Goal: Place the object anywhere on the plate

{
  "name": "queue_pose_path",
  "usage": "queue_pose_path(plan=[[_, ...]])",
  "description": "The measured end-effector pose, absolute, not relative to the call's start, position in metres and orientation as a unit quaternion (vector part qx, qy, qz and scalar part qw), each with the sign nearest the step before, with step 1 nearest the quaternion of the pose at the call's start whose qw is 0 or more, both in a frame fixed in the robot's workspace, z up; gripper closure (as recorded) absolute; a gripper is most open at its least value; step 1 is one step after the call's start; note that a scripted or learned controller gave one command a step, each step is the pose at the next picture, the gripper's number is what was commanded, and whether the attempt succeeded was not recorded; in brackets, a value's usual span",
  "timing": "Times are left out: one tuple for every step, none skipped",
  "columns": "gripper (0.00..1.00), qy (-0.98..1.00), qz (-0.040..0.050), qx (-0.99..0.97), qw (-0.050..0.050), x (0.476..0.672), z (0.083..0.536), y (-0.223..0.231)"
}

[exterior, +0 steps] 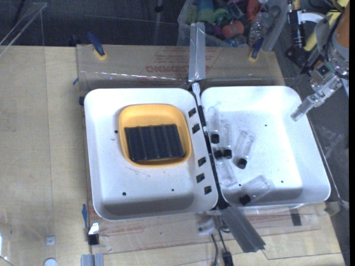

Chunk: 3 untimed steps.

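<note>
Your end effector (306,108) hangs over the right bin's (288,184) far right rim, apparently holding nothing; I cannot tell its opening. Descend squarely over one clear vial (244,143) near the divider, then carry it to the yellow plate (128,118) in the left bin (105,193).

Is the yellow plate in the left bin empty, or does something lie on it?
Not empty: the yellow plate in the left bin carries a dark ribbed rectangular object lying flat within its rim.

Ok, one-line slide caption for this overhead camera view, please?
Gripper hovers at the right bin's edge above clear vials; yellow plate with dark insert waits in the left bin.
</note>
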State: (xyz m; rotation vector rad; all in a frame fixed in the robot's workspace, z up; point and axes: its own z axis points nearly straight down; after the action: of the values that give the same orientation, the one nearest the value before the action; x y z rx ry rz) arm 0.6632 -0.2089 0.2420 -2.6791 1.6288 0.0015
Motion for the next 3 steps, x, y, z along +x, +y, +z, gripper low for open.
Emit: queue_pose_path(plan=[[0.00,0.343,-0.0003,-0.939,0.002,0.668,0.220,-0.210],[0.00,0.185,-0.0015,-0.983,0.003,0.668,0.233,-0.212],[1.00,0.182,-0.0029,-0.983,0.006,0.670,0.243,-0.207]])
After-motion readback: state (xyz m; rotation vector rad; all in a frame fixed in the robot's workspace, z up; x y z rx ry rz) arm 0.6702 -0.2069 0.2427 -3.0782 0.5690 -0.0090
